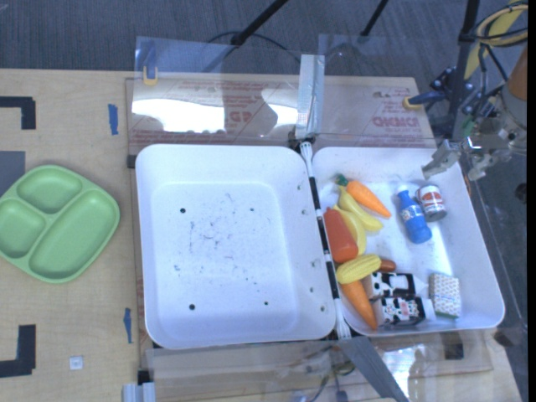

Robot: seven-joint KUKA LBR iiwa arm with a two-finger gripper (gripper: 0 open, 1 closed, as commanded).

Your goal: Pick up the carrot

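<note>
Right now my gripper [456,162] hangs over the R bin [481,258] far edge, fingers apart, nothing in them. Carrot [367,196] lies in R bin w/ banana [356,216], blue bottle [413,216], can [431,201]. L bin [222,308] bare.

Two bins sit side by side on the counter [67,99], with a divided plate [55,223] to their left. The right bin [477,249] holds a carrot [367,196] at the back, bananas [358,220] just before it, a bottle [413,216] and can [431,201] to the right. The pincer [459,162] hangs above that bin's far right corner.
</note>
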